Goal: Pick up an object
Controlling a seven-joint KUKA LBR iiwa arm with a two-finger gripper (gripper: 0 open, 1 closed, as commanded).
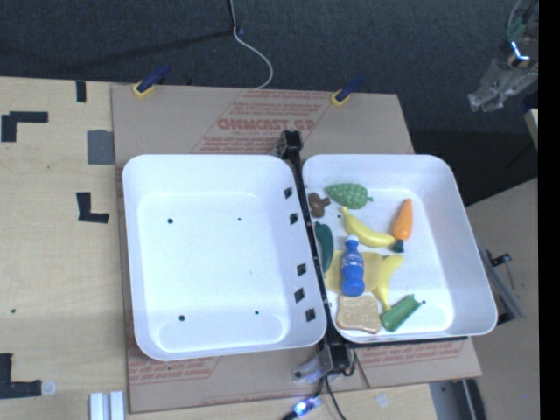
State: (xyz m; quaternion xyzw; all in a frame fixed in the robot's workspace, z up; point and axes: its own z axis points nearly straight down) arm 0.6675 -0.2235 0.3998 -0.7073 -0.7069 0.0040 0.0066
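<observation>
Blue bottle point(352, 268), white cap, lying among toy foods

At the upper right of the frame the gripper point(500, 90) is blurred, and the frame's edge cuts off the arm behind it. In the right bin point(455, 234), toward its left side, the blue bottle point(352, 269) hides part of the yellow piece point(381, 274) beneath it. The small brown thing point(317, 204) near the divider is too small to identify. The dark green object point(325, 245) lies partly tucked against the bin's left wall.
</observation>
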